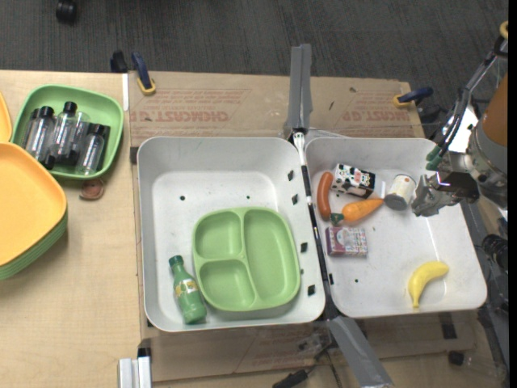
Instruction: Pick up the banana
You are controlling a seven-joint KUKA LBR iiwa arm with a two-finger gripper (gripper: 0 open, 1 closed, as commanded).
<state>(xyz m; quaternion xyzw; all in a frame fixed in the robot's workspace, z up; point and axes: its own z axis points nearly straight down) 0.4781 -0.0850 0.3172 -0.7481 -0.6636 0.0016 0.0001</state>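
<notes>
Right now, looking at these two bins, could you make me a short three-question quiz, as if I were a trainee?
1. True or false: the banana lies in the same bin as the green divided tray.
2. Which lies nearest the carrot? A) the green bottle B) the red sausage C) the banana
3. Fill in: the gripper sits at the right bin's ____ edge, far side or near side from the banana?

Key
1. False: the banana is in the right bin, the tray in the left bin.
2. B.
3. Right edge, on the far side, above the banana in the picture.
</notes>
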